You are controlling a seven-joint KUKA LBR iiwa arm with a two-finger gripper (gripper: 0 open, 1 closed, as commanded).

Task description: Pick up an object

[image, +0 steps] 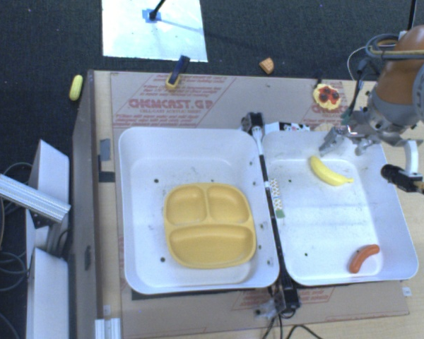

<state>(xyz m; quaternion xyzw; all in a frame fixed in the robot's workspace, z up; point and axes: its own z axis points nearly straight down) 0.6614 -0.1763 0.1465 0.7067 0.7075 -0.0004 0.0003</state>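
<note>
Over at the far right corner of the right bin (392,221), the pincer (344,137) hangs from the grey arm with its rounded orange band. It shows as a cluster of dull metal parts, and from this angle I cannot tell how wide it stands; nothing can be seen gripped in it. Just below and a little to the left of it lies a banana (330,171) — smooth, bright yellow, gently curved, resting flat on the glossy white bin floor, near the pincer but apart from it. Well below the pincer, near the bin's front right corner, sits a small sausage (363,258), orange-red, rounded at both ends, with a slight sheen.

Far to the pincer's left, across the dark divider, the left bin (145,157) carries a yellow plate (209,224) of moulded plastic, soft-cornered and split into three shallow compartments. Both bins are thin white plastic with rounded corners and raised rims, speckled with small dark marks.

Just above the pincer, on the brown cardboard-like sheet covering the tabletop (198,101), lies a small round piece (327,95) — yellow with red spots. Farther left along that sheet rests a dark-handled tool (177,71) with a yellow tip.
</note>
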